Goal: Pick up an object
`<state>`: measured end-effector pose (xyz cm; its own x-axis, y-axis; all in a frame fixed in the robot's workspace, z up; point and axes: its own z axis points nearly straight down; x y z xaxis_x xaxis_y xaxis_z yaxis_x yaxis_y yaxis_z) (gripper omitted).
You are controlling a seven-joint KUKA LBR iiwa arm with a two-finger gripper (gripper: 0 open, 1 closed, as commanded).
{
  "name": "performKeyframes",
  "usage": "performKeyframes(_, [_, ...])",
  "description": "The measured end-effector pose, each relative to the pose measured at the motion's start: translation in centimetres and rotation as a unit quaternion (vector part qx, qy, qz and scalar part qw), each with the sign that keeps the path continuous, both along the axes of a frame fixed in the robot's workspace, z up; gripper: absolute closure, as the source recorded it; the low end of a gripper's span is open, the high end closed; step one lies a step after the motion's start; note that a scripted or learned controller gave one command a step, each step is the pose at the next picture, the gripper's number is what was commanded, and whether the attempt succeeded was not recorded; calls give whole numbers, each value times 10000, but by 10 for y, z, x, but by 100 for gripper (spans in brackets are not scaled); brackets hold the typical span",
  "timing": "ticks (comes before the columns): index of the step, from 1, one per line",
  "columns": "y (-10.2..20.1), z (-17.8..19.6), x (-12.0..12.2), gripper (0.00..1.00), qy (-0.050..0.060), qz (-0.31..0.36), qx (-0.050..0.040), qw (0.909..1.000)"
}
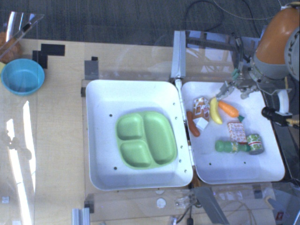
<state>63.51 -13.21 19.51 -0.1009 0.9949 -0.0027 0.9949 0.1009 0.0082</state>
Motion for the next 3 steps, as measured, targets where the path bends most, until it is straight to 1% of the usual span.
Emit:
performKeyframes(1, [-24, -107, 25, 0, -3, 860, -8, 9963])
performKeyframes(2, [-23, -90, 30, 100, -74, 891, -30, 9960])
performKeyframes(3, [56, 24, 28, 100, -14, 1217, -4, 9926])
